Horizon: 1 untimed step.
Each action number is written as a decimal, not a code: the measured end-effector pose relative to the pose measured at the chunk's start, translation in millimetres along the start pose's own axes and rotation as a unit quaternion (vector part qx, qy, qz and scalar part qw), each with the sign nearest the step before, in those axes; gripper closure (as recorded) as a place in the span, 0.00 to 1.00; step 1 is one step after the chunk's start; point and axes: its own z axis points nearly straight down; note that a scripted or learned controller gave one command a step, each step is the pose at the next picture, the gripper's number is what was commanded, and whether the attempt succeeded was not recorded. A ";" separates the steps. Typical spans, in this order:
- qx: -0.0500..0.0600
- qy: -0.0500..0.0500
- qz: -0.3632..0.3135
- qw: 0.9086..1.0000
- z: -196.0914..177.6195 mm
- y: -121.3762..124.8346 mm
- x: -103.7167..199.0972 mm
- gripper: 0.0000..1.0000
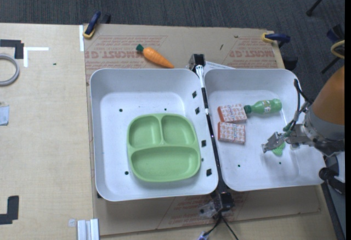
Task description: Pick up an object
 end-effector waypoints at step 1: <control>-0.001 0.000 0.001 1.000 -9.7 1.3 -0.3 1.00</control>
